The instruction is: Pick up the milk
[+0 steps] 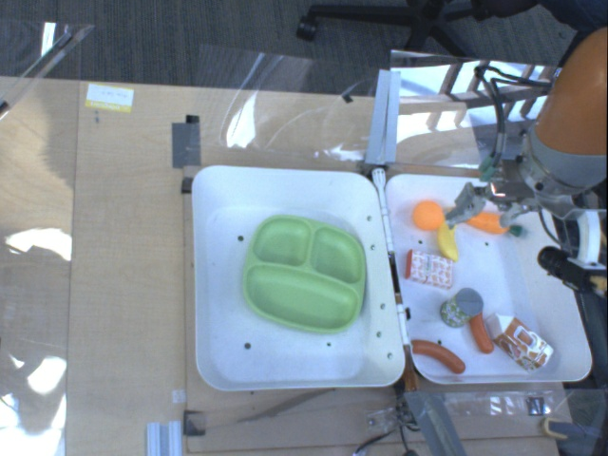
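The robot's hand (483,207), fingers apart and empty, hovers near the right bin's far edge, the red-and-white milk carton (429,268) lying ungrasped mid-bin.

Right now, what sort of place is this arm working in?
Most likely a robotics lab's test bench, not a kitchen: two white bins on a wooden bench, toy food like the milk, an office chair base on carpet behind.

**No legible text on the bench**

A yellow label (109,97) at the upper left of the frame carries print too small to read. The two cartons (430,269) (523,342) in the right bin show red patterned faces, no readable words.
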Available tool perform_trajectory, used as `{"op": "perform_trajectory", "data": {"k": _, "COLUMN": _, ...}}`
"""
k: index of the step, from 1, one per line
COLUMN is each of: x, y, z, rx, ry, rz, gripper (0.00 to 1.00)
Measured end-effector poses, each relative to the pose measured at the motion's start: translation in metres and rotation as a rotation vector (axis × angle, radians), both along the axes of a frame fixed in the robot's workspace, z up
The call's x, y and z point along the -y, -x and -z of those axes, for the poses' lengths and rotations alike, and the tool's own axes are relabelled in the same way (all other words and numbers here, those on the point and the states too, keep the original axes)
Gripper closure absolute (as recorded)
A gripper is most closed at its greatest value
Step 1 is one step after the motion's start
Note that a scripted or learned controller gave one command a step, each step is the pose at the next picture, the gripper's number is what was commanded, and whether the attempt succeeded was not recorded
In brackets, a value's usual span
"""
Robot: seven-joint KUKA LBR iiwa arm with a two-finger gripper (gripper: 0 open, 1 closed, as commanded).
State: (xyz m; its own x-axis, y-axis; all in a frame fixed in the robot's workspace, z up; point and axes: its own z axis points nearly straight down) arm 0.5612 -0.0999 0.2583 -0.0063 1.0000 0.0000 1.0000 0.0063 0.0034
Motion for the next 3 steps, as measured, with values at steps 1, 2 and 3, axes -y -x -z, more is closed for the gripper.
{"op": "perform_trajectory", "data": {"k": 1, "x": 0.04, "y": 0.046, "z": 0.169, "rx": 0.01, "ry": 0.003, "rz": 0.022, "gripper": 0.0}}
{"op": "perform_trajectory", "data": {"k": 2, "x": 0.034, "y": 0.069, "z": 0.169, "rx": 0.014, "ry": 0.004, "rz": -0.037, "gripper": 0.0}}
{"op": "perform_trajectory", "data": {"k": 3, "x": 0.034, "y": 0.065, "z": 0.157, "rx": 0.023, "ry": 0.006, "rz": -0.038, "gripper": 1.0}}
